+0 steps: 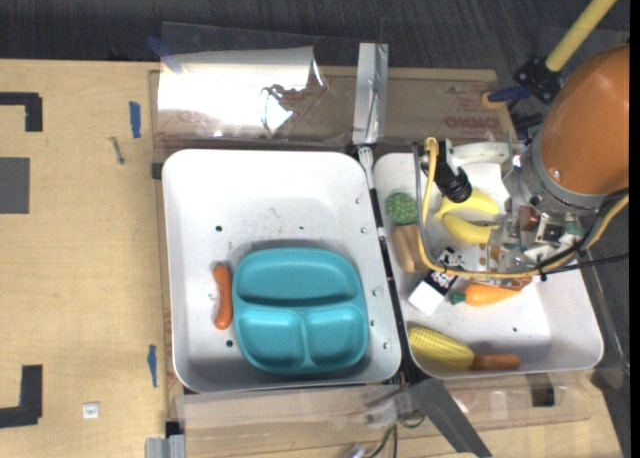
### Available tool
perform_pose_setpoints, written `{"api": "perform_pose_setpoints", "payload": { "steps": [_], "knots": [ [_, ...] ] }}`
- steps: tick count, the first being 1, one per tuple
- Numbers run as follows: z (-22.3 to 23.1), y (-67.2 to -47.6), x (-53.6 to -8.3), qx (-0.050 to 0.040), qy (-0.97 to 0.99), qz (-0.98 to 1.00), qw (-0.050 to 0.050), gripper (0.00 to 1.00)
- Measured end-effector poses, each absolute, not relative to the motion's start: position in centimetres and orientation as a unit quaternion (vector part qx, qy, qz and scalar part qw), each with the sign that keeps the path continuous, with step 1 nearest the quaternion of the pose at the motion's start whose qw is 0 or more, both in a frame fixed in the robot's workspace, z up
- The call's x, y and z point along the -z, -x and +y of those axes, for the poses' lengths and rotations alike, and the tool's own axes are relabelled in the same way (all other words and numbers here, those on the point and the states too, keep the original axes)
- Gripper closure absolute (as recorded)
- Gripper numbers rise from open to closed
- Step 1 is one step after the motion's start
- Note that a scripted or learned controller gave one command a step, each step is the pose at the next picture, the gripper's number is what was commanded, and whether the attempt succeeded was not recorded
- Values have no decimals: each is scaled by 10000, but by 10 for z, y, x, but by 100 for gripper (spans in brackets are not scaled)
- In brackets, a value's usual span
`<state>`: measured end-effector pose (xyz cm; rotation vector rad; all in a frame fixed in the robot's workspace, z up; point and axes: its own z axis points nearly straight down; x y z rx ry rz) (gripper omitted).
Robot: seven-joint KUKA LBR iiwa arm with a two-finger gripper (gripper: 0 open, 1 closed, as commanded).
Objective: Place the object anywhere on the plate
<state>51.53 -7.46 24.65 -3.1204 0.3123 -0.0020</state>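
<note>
Nearest the camera, against the front wall of the right bin (585, 346), lies a yellow corn cob (438, 346) with a thin orange stick-like piece (497, 360) just beside it. Taking the teal plate (300, 308) as my landmark: it is a three-compartment plate sitting in the left bin (200, 196), toward that bin's front, and an orange-red sausage-shaped toy (222, 296) lies on the bin floor just off the plate's left edge, close to it. Behind the plate the bin floor is bare white up to the far wall, which leaves open room there. Right of the plate, past the ridge where the two bins meet, my tool (500, 241) hangs low over the clutter in the right bin; wires and the orange-banded arm (590, 126) cover it, so I cannot tell how its fingers stand or whether anything is in them. Around it I see a yellow banana (470, 216), an orange carrot-like piece (490, 294), a green round thing (402, 208) and a tan block (408, 246) near the dividing ridge, and a small white tag (427, 298) whose dark print is too small to read. Beyond the plate, behind both bins, brown cardboard (450, 111) on the desk (70, 246) carries faint reddish lettering I cannot make out.
</note>
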Motion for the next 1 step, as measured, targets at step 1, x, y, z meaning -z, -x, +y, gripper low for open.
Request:
{"api": "perform_pose_setpoints", "payload": {
  "steps": [1],
  "knots": [
    [-78,-489,-351,32,9942,1070,17,100]
  ]
}}
